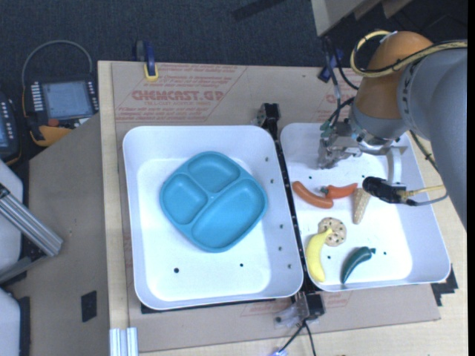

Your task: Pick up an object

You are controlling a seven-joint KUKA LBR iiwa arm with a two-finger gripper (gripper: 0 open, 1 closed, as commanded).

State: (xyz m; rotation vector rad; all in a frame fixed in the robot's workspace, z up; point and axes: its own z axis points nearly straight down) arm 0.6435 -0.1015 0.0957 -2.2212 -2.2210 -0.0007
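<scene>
In the right-hand bin [397,247], near its far edge, the gripper [332,158] hung low over bare white floor, with the grey arm [438,95] reaching in from the right and the orange band above the wrist plain to see. From where I stood I could not tell whether the gripper was open or closed, and I saw nothing held in it.

The things it might pick up all lay on the nearer side of it in that same bin. Closest was an orange-red sausage [312,193], stretched crosswise just below the gripper and apart from it. A pale ice-cream cone [360,206] lay just to the right of the sausage's end, its point turned toward the near side. Nearer still sat a speckled cookie [332,231], touching the top of a yellow banana [316,256] that curved along the bin's left wall. A dark green pepper [356,263] lay just right of the banana.

The left bin [141,221] held a blue divided plate [214,199], set at a slant near its middle. Both bins rested side by side on a brown board [185,91] printed with red lettering.
</scene>
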